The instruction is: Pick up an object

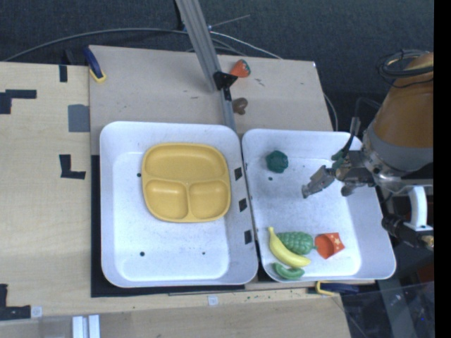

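Toys (299, 246) crowd the right bin's (366, 263) near edge; its open middle lies beneath the gripper (311, 188), released and empty.

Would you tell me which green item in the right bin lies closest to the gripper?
The dark green ball, alone near the bin's far-left corner, lies nearest the gripper; the other green pieces crowd beside the banana.

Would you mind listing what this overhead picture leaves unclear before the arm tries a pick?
- Gripper: too small and blurred to tell whether it is open or shut.
- Green object at the right bin's near wall: partly covered by the banana, so its shape is unclear.
- Arm: cut off by the right edge.
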You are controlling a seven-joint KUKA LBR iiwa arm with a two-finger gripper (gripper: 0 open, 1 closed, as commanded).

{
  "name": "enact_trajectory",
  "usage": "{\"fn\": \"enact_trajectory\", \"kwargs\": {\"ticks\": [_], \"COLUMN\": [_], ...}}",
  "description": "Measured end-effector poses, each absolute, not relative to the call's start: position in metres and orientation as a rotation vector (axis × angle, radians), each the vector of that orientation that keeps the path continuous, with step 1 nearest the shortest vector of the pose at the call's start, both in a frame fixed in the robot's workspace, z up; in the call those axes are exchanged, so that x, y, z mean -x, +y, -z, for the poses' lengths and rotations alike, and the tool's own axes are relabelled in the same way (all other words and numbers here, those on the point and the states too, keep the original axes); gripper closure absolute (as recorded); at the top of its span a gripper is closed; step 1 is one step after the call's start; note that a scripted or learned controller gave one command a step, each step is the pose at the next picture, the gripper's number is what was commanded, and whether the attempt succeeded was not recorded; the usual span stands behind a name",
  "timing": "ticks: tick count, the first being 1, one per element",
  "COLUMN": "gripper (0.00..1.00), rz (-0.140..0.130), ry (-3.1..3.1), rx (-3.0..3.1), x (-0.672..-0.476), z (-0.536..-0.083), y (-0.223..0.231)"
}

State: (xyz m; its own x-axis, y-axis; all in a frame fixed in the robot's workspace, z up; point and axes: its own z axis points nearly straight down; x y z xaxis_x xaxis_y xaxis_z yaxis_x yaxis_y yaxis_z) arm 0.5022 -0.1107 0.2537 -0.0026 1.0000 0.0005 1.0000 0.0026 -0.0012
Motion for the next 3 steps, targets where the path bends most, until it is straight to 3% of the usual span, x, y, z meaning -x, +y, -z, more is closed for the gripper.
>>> {"fn": "enact_trajectory", "kwargs": {"ticks": [1,3], "gripper": [0.0,0.0], "rz": [-0.001,-0.007], "ry": [-2.223,-2.219], "rx": [2.217,2.217], "x": [-0.502,-0.502], "z": [-0.254,-0.166], "y": [-0.111,-0.113]}}
